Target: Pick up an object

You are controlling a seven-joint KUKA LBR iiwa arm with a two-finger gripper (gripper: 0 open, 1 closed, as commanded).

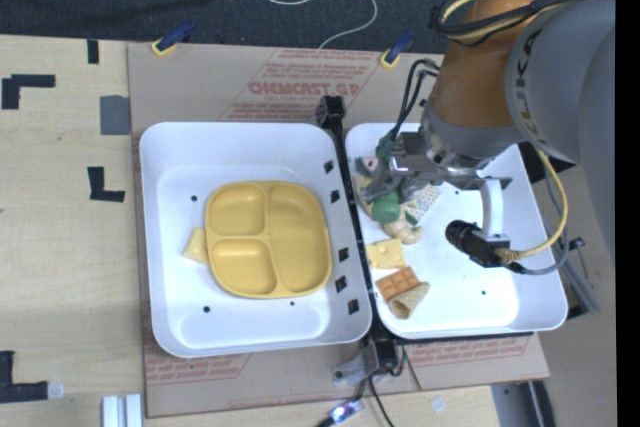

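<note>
My gripper [388, 183] hangs low over the left part of the right bin [500, 310], right above a small pile of objects. A green round object [384, 209] lies just below the gripper, touching or nearly touching it. Next to it lies a beige lumpy piece [404, 232] and a white spotted item [424, 203]. Further forward sit a yellow cheese-like block [385, 254] and a brown waffle cone [402, 290]. The arm's bulk hides the bin's back part.
The left bin [170, 155] holds a yellow divided plate [268, 238] with a pale yellow wedge [195, 245] poking out at its left. A black divider with clips [345, 205] separates the bins. A black cable plug [475, 243] hangs over the right bin.
</note>
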